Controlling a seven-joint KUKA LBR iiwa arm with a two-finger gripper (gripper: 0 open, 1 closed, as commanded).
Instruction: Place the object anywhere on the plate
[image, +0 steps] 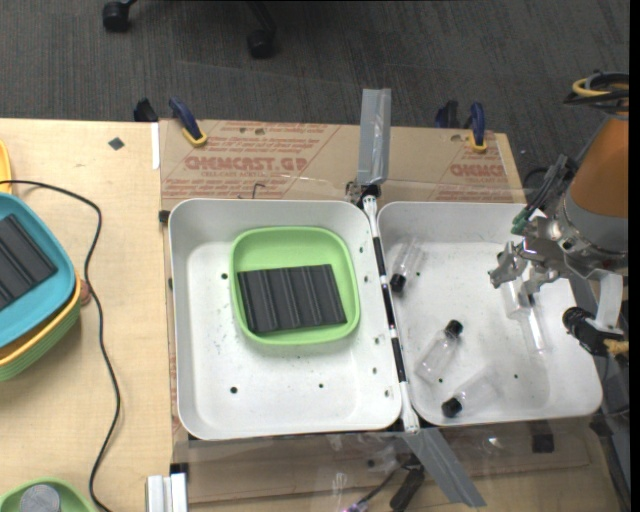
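Vials: three clear black-capped vials (440, 352) in right bin (470, 240).
Plate: green plate (292, 288), left bin (200, 330), nine o'clock of vials.
Gripper (524, 296): three o'clock, closure cannot be told.

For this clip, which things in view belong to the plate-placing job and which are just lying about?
Job:
- green square plate holding a dark ribbed insert, left white bin
- clear plastic vials with black caps, right white bin
- claw

Lying about:
- stacked teal and yellow trays
- black cable
- blue clamps
- printed cardboard sheet
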